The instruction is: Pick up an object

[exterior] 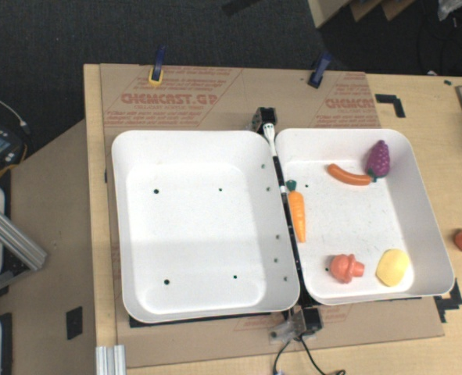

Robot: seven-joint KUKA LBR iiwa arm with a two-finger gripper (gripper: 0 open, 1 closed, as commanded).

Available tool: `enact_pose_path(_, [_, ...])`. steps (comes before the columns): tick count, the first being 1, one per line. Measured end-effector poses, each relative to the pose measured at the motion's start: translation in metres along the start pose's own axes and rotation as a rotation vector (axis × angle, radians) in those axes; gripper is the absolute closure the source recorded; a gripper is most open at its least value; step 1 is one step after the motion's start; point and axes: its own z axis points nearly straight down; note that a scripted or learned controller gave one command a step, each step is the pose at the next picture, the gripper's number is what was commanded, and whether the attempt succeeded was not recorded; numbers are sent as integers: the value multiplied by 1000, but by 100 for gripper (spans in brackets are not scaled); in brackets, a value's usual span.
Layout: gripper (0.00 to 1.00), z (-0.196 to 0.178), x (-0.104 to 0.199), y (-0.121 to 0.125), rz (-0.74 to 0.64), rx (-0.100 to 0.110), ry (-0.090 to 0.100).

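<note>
White right bin holding lemon, carrot, grapes. Pre-grasp stage, nothing lifted. Gripper state: cannot tell. Next: centre above lemon, descend.

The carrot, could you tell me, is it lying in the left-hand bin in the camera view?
No, the carrot lies in the right-hand bin, along its left wall beside the divide between the two bins.

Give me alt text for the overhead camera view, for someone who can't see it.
Two shallow white bins sit side by side on a bench; the right bin holds a carrot, sausage, purple grapes, lemon and a red-orange toy. The left bin lies beside it.
</note>
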Motion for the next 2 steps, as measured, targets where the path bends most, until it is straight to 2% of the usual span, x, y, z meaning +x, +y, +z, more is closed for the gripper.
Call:
enact_pose_path(1, [0, -3, -68, -23, 14, 1, -4])
enact_pose_path(2, [100, -14, -63, -20, 6, -6, -7])
